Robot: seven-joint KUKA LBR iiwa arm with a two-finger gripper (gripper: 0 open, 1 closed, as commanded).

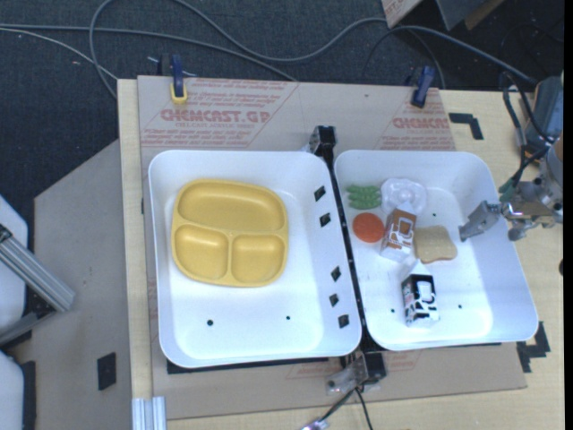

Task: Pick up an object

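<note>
Near the right bin's front, black-and-white can [419, 299] lies flat — long axis front-to-back.

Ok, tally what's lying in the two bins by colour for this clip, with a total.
Yellow: 1, the divided plate in the left bin
Green: 1, green item in the right bin
Orange-red: 1, round item
Tan: 1, bread-like piece
Clear: 1, crumpled wrapper
Brown and white: 1, packet
Black and white: 1, can
Total: 7
</note>
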